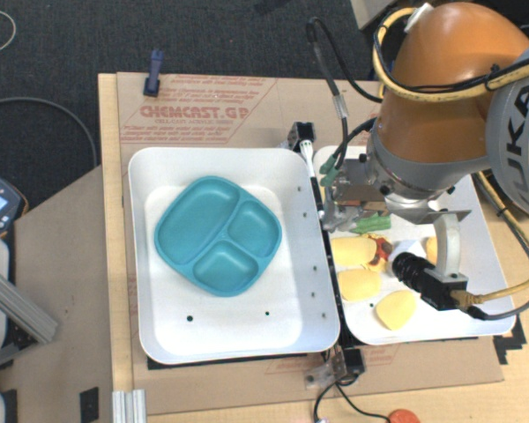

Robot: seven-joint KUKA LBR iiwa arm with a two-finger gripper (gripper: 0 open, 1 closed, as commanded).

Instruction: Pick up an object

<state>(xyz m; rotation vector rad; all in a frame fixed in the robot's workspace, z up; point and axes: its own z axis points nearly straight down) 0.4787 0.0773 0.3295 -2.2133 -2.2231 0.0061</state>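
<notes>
- Over the right bin (pixel 492 256), at its near-left part, the gripper (pixel 360 208) hangs below the arm's (pixel 450 69) orange band. The wrist hides most of it from above, so I cannot tell whether it is spread, pressed together or pinching anything.
- Just beneath and beside the gripper lies a green piece (pixel 371 226), close to the wall that the two bins share.
- A small red piece (pixel 385 248) lies right below the green one, touching or nearly touching the yellow pieces (pixel 353 252).
- Three of the yellow pieces sit in a loose column along the bin's left side: one by the red piece, one under it (pixel 360 283), and one further toward the front edge (pixel 396 308). A fourth (pixel 431 248) peeks out to the right, partly hidden.
- A teal plate (pixel 218 234) with three compartments lies flat in the middle of the left bin (pixel 146 271), well apart from the gripper.
- Both bins rest on a cardboard sheet (pixel 194 104) with red print, and a blue clip (pixel 153 72) sits at its far left corner.
</notes>
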